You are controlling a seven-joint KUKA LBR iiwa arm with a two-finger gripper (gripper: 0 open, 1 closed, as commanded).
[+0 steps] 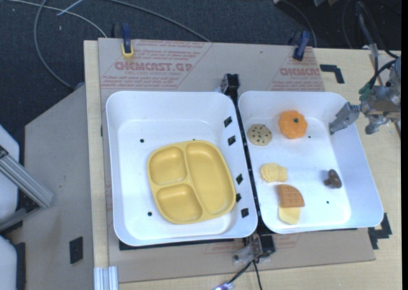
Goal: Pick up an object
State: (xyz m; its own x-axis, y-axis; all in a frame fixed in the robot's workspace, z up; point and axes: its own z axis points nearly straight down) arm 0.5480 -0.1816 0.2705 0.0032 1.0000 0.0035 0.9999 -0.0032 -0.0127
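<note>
On the left of the black divider [241, 148] that runs between the two bins sits the left bin [121, 155], and in it lies a yellow divided tray [190, 181], three compartments, all bare. It lies a little toward the near side of the bin, its right edge close to the divider.

Just right of the divider is the right bin [357, 174]. Nearest the divider, toward the far side, lies a round speckled cookie [259, 134]. Nearer to me, also close to the divider, is a pale yellow lumpy piece [273, 173], and just beyond that, nearer still, a toast-like slice [290, 201] with a brown waffled top and a pale end. Farther from the divider, beside the cookie, sits an orange pumpkin-shaped toy [292, 124]. Well out toward the right wall rests a small dark brown lump [332, 180].

The gripper [370, 113] hangs over the far right corner of the right bin, well apart from every piece. It holds nothing; its grey fingers [341, 118] look spread apart.
</note>
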